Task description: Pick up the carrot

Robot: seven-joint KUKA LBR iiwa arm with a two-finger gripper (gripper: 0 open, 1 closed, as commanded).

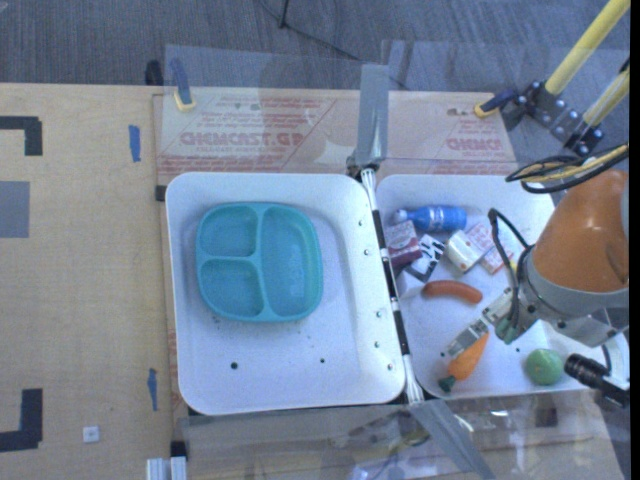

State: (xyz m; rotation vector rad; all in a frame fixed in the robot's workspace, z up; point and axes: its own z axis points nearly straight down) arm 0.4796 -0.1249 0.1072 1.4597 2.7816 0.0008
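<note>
Grey carpet runs along the far side of the room, with a dark cable looping across it, and nearer to me a pale wooden bench (pixel 80 298) carries strips of blue tape and two shallow white bins side by side. On the left bin (pixel 290 378) sits a teal divided plate (pixel 259 262), three compartments, lying flat toward the bin's far left part. Over in the right bin (pixel 425 343) things are crowded at the far end: a blue bottle (pixel 432 217) on its side, a dark maroon packet (pixel 402 243) just beside it, and a small white and red carton (pixel 472 249) close by. A sausage (pixel 452 290) lies a little nearer, apart from the packets. Closer still, the carrot (pixel 468 358) rests tilted on the bin floor toward the near edge, its green end pointing at the near rim. A green lime-like ball (pixel 544 366) lies off to the carrot's right. From the right the arm (pixel 585 243) leans in, orange band bulky over the bin, and its gripper (pixel 468 340) is down right at the carrot's upper end; whether it is gripping anything, I cannot tell from where I stand
</note>
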